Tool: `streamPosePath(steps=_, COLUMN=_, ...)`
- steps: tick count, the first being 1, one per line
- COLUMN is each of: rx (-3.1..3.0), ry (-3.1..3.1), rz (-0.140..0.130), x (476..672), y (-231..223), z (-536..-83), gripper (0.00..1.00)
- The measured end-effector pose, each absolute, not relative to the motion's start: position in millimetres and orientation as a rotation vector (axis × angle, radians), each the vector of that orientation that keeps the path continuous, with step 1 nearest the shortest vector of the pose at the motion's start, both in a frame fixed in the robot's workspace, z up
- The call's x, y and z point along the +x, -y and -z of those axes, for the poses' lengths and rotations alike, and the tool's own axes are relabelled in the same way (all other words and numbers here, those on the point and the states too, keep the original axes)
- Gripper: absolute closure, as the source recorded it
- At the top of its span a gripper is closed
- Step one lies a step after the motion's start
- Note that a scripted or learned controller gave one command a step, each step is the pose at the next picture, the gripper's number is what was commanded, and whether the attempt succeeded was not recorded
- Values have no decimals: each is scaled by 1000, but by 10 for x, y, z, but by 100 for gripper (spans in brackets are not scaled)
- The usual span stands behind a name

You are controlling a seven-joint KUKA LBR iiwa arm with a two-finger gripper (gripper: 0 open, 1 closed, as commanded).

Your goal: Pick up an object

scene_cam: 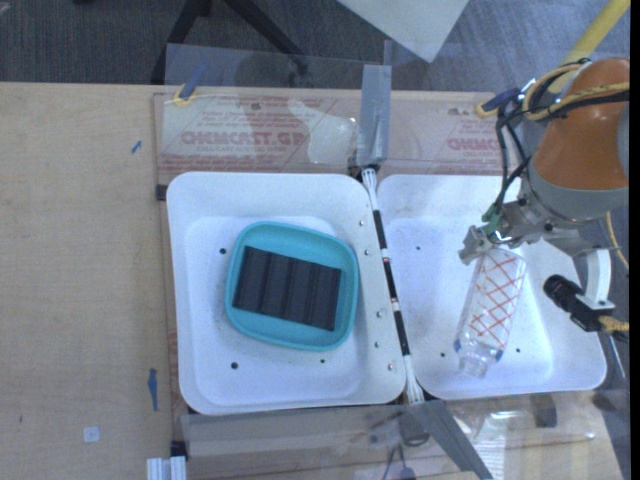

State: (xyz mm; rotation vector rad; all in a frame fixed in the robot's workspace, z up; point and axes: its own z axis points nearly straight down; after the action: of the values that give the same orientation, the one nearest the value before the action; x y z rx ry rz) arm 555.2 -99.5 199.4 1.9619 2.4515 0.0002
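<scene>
Camera view looks down on a wooden table (pixel 80 268) carrying two shallow white bins side by side. Lying in the right bin (pixel 570 368) is a clear plastic bottle (pixel 490 303) with a red criss-cross pattern, cap end toward the near edge. Over the bottle's far end sits the end effector (pixel 490 236) of the grey arm with its orange band (pixel 588 123); whether it is clenched or released I cannot tell. Inside the left bin (pixel 200 208) rests a teal tray (pixel 292 285) holding a dark ribbed insert.
</scene>
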Motion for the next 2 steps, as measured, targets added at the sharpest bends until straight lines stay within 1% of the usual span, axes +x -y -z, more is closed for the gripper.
streamPosePath(steps=1, rx=1827, ry=-2551, rz=-1, x=6358, y=1150, z=-2617, gripper=100)
streamPosePath(steps=2, rx=1826, ry=-2551, rz=-1, x=6358, y=1149, z=-2619, gripper=0)
